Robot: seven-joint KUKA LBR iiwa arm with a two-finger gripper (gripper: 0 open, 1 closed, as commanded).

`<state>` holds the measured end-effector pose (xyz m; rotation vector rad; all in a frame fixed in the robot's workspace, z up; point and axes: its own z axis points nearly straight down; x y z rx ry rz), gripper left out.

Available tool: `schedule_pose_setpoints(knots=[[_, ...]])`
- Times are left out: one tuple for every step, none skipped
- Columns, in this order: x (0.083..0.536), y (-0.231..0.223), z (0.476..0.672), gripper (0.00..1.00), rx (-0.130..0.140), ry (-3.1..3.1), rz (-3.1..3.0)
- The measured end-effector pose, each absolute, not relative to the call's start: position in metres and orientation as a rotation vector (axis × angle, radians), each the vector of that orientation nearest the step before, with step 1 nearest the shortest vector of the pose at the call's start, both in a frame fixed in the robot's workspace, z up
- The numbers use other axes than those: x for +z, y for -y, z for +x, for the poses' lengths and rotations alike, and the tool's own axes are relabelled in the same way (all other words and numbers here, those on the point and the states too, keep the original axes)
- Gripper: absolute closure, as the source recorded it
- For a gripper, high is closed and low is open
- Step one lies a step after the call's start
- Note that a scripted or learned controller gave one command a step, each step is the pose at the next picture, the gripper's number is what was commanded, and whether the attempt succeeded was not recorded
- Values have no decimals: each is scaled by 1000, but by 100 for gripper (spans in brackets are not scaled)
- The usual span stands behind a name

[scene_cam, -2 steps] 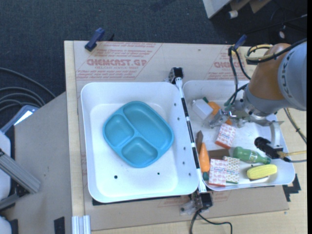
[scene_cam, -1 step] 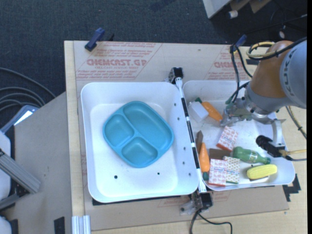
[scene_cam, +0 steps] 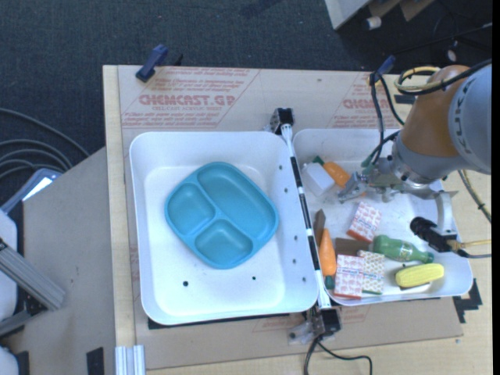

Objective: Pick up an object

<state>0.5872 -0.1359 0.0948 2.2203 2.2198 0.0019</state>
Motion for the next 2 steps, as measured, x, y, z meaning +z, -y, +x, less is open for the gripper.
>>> schedule_pose_setpoints(knots=[[84,102,642,0,-11,-2221,2223],[95,100,643,100,-5,-2222,2220]])
